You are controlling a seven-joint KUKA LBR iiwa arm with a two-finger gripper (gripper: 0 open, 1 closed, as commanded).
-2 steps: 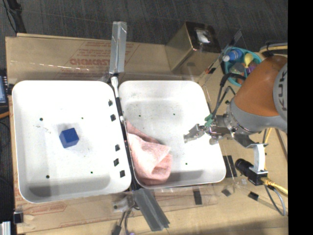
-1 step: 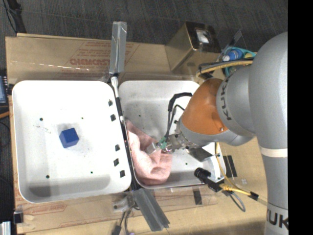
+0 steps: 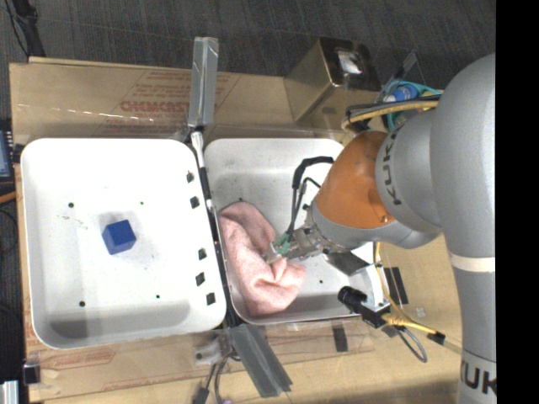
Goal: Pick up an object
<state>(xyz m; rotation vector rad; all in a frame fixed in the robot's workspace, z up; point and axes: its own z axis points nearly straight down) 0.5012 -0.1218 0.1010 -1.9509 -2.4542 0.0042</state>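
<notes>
Pincer (image 3: pixel 284 249) sits low on the pink cloth (image 3: pixel 253 259) at 5 o'clock in the right bin (image 3: pixel 253 154); grip state, can't tell.

Grey arm (image 3: pixel 438 158) bent low, end effector (image 3: pixel 285 244) (pointing left).

Dark grey carpet floor (image 3: pixel 253 15) behind; brown cardboard sheet (image 3: pixel 109 99) over bench; small cardboard box (image 3: pixel 324 78) upper right.
</notes>
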